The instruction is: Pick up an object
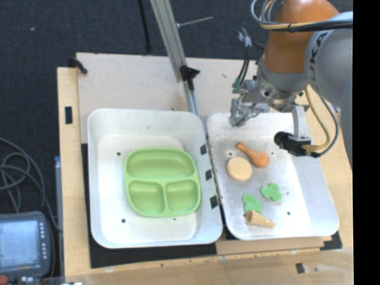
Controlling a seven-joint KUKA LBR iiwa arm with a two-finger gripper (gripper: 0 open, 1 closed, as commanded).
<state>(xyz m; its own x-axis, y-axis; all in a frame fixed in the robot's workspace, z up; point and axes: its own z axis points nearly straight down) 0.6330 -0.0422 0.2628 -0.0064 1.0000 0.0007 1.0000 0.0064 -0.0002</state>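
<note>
The right bin (pixel 309 189) holds an orange drumstick-shaped toy (pixel 253 154), a round tan disc (pixel 240 169), two small green pieces (pixel 271 191) (pixel 251 203) and a tan cone (pixel 259 219). My gripper (pixel 239 117) hangs over the bin's far left corner, above and left of the orange toy. Nothing shows between its fingers.
A green three-compartment tray (pixel 162 180) lies in the left bin (pixel 107 153). A slanted metal pole (pixel 171 40) rises from behind the bins. A black fitting (pixel 292 142) with cables hangs beside the arm over the right bin.
</note>
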